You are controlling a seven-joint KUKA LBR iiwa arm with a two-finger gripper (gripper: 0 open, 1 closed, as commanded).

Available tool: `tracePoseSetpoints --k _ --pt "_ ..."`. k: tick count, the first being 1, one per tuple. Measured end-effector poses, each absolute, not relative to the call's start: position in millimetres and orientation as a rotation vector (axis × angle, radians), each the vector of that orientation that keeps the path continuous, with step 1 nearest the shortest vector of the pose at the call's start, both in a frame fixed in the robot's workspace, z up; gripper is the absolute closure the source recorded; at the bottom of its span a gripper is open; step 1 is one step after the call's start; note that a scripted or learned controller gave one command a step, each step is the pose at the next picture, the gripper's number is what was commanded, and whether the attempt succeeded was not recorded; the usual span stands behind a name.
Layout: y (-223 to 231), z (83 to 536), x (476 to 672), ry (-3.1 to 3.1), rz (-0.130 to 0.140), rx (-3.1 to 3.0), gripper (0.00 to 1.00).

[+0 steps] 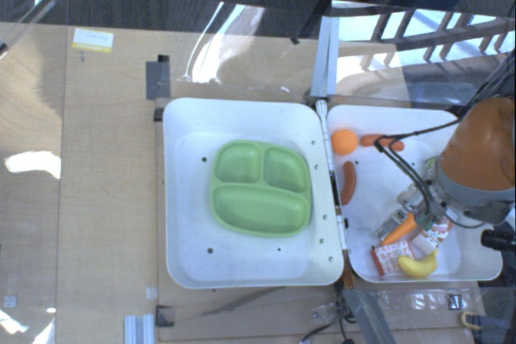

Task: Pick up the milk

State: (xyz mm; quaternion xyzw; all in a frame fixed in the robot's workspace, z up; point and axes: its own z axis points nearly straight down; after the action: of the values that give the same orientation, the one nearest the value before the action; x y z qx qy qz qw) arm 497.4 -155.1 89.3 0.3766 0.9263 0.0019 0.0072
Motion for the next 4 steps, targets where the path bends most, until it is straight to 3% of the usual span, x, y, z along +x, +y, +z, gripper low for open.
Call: tracePoseSetpoints --k 1,2,3,4 --pt "-158.4 89.0 494.8 2.441 0.012 1.953 0.00" --pt "-205.8 165.1 526.4 2.579 0.004 1.780 0.00" --pt "-205.6 109.5 503.5 2.685 0.014 1.576 0.00" --pt "-204.4 188.5 500.1 2.741 0.003 1.511 0.00"
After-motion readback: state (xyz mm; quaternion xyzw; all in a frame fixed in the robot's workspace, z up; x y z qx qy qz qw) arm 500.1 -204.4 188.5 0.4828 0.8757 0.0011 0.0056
